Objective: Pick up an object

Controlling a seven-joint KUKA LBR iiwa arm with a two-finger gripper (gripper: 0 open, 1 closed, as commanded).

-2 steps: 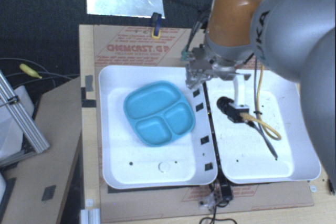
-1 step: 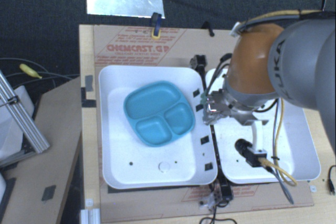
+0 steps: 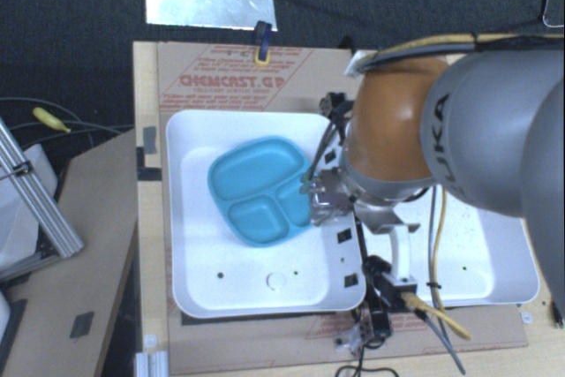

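A light-blue plastic plate with three compartments [image 3: 258, 189] is seen lying flat in the left shallow white bin [image 3: 199, 282], toward its upper right part, turned at a slant. The grey arm with the orange band [image 3: 424, 137] is extended in from the right and hangs over the divide between the left bin and the right white bin [image 3: 494, 278]. The pincer [image 3: 316, 197] is placed at the plate's right edge; whether it is released or clenched cannot be told. A brown cardboard sheet with red lettering [image 3: 231, 77] is laid on the desk under the bins.
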